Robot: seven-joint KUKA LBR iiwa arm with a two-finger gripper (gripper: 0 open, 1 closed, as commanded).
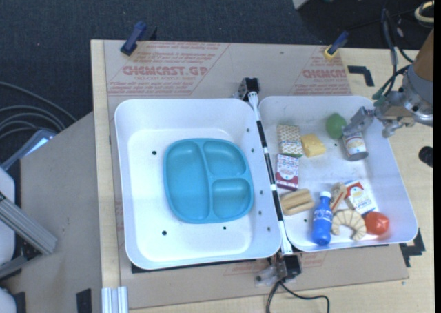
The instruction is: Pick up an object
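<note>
Hovering gripper [361, 120] sits over right bin [403, 187], beside can [355, 145].

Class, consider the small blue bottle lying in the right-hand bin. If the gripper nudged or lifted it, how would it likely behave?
The blue bottle lies on its side and looks round-bodied, so a nudge would probably roll it, perhaps until it meets the croissant close beside it. Its smooth, plastic-looking surface may slip between fingers. It appears to be a small toy, so it is likely light and rigid.

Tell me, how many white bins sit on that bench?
2: the left bin holds a blue divided plate; the right bin holds toy food, with the claw above it.
</note>
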